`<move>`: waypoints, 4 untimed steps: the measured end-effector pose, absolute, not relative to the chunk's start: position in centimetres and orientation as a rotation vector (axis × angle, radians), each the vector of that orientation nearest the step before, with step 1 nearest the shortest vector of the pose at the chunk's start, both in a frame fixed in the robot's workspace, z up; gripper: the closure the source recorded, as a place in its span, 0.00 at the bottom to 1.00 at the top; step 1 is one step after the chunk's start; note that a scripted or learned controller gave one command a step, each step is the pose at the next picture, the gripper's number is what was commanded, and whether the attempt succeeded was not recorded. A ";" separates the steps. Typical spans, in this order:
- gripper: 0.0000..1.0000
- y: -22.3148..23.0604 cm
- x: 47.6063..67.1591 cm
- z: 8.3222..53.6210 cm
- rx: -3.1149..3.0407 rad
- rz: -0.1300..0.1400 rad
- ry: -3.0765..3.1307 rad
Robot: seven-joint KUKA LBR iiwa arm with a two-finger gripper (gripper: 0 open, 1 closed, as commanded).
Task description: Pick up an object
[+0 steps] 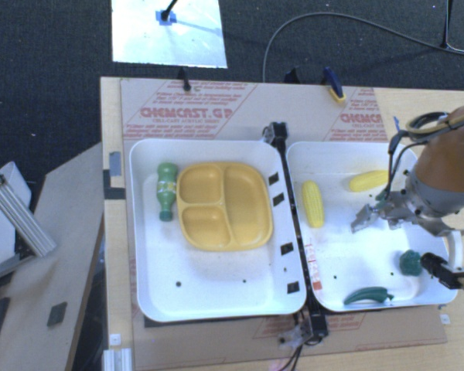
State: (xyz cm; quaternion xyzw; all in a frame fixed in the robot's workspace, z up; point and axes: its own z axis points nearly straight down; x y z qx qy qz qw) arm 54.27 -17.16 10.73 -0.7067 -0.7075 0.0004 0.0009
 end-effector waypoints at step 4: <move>1.00 -18.2 55.3 29.8 -2.221 -0.006 -2.233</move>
